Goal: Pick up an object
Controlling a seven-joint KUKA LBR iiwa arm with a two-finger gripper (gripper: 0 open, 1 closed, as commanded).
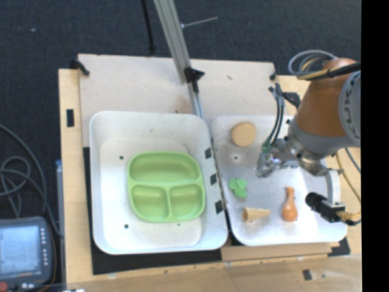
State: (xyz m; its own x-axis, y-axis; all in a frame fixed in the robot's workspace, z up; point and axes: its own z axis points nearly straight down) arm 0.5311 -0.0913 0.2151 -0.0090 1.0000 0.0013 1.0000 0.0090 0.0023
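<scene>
Your gripper (265, 166) hangs over the right bin (316, 239), low above its white floor near the middle; its fingers are too small and blurred for you to tell whether they are apart or together, and you can see nothing between them. Just up and to its left lies a round tan disc (244, 134). Down and to its left, near the bin's left wall, sits a small green piece (237, 188). Below it lies a tan cone (255, 213), and below and to its right an orange gourd-shaped toy (289, 205). Well off to its left, in the left bin (109, 163), you have a green divided tray (166, 186).
</scene>
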